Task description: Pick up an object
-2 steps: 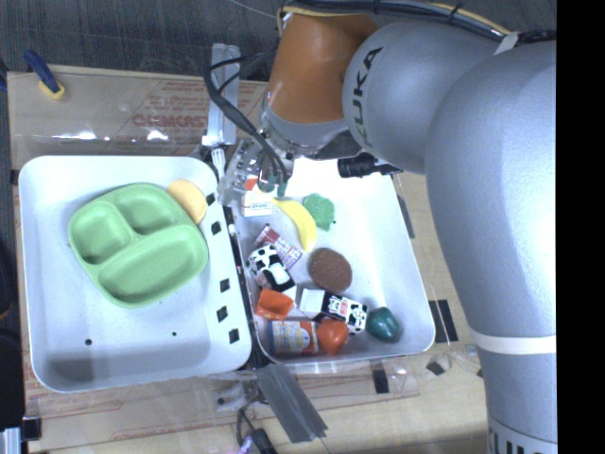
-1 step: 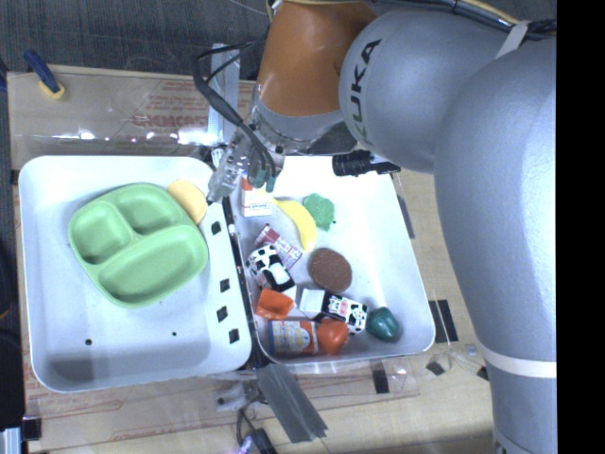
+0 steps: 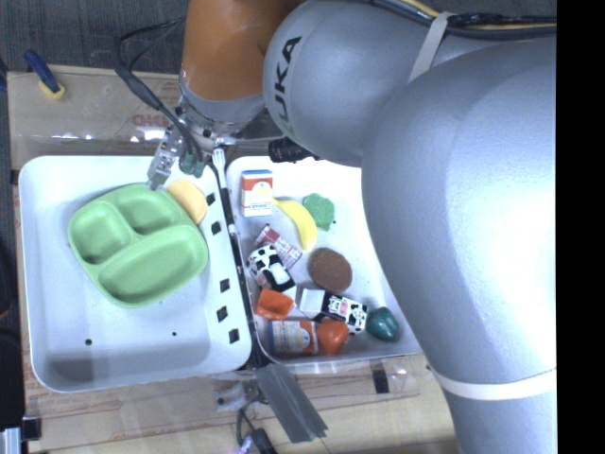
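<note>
Left bin carries a green divided plate, three compartments, nothing lying in them. Just beside the plate's upper right edge lies a pale yellow object, touching or nearly touching the rim. The hand hangs right above it, at the bin's top right corner by the divider; whether it is apart or together, cannot tell. Judgement: the yellow piece looks the likely target; a good grasp wants a straight descent clear of the plate rim and the bin wall. Right bin holds a small carton, banana, brown disc, cow-patterned pieces. Arm bulk covers that bin's right side; the yellow piece's shape is unclear.
</note>
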Robot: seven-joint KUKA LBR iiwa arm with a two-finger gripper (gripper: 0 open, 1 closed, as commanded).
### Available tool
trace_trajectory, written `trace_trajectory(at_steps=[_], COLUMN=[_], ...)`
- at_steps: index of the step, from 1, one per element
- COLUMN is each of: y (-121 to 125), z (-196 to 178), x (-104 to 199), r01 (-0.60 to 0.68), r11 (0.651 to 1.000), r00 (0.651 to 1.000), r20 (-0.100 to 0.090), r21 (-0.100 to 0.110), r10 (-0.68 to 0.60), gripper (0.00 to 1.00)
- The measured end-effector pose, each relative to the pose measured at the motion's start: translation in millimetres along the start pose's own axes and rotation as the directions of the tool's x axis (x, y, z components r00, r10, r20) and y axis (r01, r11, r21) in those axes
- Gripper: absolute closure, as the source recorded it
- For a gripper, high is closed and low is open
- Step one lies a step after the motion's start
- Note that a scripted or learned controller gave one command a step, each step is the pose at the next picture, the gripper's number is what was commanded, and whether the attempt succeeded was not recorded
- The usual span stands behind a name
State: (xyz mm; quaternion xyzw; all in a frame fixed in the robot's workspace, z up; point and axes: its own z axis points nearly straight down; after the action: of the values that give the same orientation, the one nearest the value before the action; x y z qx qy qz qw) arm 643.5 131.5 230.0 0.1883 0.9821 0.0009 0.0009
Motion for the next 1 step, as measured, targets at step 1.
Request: trace_trajectory(at_steps=[1], y=[63.6], z=[67.4], x=[86.6], r01=[-0.039], r11=[0.999], r00=[0.999], r20=[-0.007], r21=[0.005], r10=[0.039], gripper=[1.00])
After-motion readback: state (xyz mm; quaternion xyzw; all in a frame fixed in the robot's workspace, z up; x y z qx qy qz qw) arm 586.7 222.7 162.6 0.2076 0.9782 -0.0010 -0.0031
